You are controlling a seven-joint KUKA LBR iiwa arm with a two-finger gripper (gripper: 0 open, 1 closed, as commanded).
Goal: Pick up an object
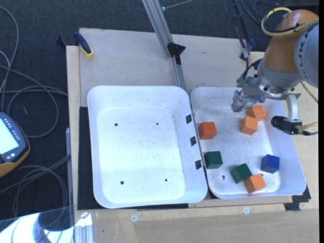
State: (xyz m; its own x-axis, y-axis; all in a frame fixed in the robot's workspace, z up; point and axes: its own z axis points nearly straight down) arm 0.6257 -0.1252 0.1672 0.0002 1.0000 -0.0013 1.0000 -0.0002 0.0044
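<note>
My gripper (242, 102) hangs low over the back of the right bin (220, 111), reaching in from the right. Just right of it lies an orange block (257, 112), and a second orange block (248, 126) sits directly in front of that one. Nothing can be seen held by the gripper. A third orange block (207, 130) lies near the bin's left wall. Toward the front are two green blocks (213, 159) (241, 172), a blue block (270, 163) and one more orange block (255, 183).
The left bin (92, 101) sits beside the right one, sharing a divider with black clips (193, 140). A slanted metal pole (161, 22) rises behind the bins. Cables lie on the dark floor to the left.
</note>
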